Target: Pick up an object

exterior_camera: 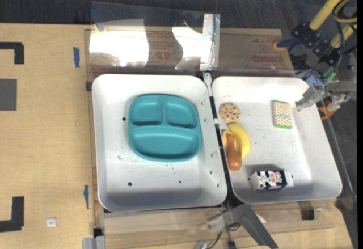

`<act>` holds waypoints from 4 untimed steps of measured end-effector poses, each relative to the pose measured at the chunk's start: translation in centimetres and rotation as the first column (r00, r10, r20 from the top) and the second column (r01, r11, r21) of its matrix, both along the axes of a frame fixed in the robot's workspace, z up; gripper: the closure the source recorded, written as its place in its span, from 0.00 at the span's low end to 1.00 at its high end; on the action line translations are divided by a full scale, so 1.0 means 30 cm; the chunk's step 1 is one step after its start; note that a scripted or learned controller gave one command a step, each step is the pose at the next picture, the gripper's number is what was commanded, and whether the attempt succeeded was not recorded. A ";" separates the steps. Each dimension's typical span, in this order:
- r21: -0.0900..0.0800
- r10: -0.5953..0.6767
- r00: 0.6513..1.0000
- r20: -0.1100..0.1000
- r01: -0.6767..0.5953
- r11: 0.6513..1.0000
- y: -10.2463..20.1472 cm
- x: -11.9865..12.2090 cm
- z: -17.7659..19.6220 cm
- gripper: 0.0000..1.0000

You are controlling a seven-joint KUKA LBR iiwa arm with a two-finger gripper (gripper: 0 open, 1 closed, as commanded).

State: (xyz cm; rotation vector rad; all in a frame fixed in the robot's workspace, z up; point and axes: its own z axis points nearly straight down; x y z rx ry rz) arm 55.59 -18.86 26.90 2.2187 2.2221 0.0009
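Lying loose in the right bin (317, 146) are all the candidates for picking: a banana (240, 136) touching an orange hot-dog-like toy (232, 152), a round speckled cookie (229, 111) just above them, a patterned rectangular block (282, 114) further right, and a small black-and-white box (270, 179) near the front wall. None is lifted, so by my reading the pick has not started. The claw (309, 97) hovers at the bin's right rim, near the block but apart from it; whether it is released or clenched I cannot tell. The left bin (108, 146) carries a teal divided plate (165, 127). Both bins sit on the worktop (39, 129).
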 end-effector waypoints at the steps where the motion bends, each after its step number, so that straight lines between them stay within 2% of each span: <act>1: 0.004 0.024 1.000 -0.010 -0.024 1.000 0.153 -0.112 -0.402 0.00; 2: -0.004 0.318 0.948 0.007 -0.318 0.948 0.236 0.062 -0.598 0.00; 3: 0.000 0.061 0.998 0.004 -0.061 0.998 0.200 -0.104 -0.604 0.00; 4: -0.002 0.109 0.994 0.007 -0.109 0.994 0.282 -0.248 -0.603 0.00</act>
